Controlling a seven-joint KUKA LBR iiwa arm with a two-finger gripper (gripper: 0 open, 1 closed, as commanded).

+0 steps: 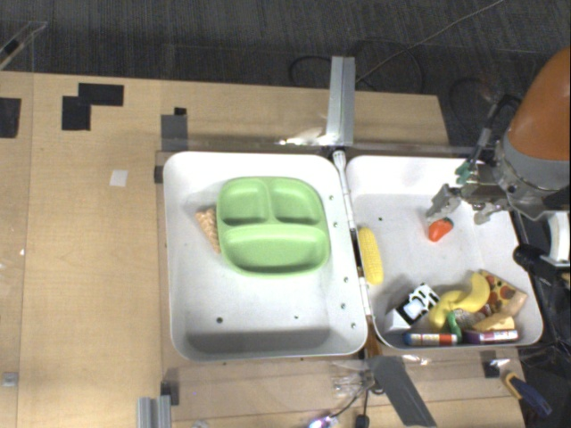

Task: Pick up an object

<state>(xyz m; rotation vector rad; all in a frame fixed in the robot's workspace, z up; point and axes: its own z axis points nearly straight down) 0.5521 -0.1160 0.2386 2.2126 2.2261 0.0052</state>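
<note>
Orange object (440, 230) in right bin (393, 181), just below gripper (464, 199)

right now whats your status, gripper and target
Gripper over right bin, nothing seen held. Small orange object just below it. Corn cob and toy pile lie apart.

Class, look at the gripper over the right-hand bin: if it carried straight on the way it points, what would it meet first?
Most likely the small orange object lying just below the gripper; beyond it, only the right bin's white floor. Depth is hard to judge from this slanted view.
</note>
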